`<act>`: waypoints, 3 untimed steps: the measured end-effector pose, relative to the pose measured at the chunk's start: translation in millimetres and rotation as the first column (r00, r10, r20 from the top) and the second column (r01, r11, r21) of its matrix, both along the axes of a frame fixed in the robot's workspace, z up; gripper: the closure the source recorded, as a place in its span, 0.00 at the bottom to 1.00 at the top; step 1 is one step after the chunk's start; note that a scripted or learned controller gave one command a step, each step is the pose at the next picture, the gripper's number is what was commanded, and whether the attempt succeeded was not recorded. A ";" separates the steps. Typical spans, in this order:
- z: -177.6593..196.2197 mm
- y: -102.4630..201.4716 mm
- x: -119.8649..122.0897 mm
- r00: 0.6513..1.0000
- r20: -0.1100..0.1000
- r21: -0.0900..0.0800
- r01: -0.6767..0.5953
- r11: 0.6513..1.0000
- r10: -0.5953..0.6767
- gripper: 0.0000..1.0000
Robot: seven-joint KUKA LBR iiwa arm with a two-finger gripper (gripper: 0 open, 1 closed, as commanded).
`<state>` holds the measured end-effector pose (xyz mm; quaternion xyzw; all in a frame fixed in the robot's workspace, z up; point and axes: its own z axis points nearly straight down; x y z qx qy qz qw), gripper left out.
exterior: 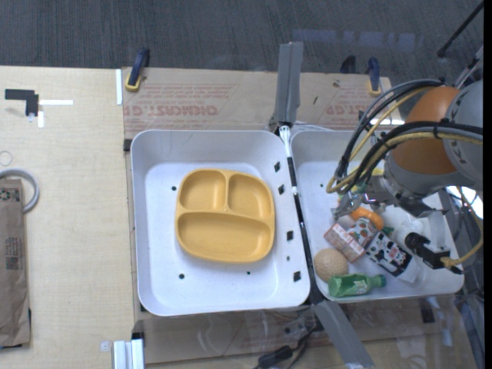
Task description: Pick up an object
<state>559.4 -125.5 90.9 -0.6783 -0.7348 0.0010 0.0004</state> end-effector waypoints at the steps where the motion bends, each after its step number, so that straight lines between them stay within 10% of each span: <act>1: 9.1 -2.3 0.1 1.000 0.001 -0.002 0.004 1.000 -0.004 1.00; 2: 44.2 -27.2 -6.4 0.996 0.002 -0.001 0.092 0.996 -0.092 1.00; 3: 1.2 -50.5 -14.7 0.986 0.002 -0.001 0.167 0.986 -0.167 1.00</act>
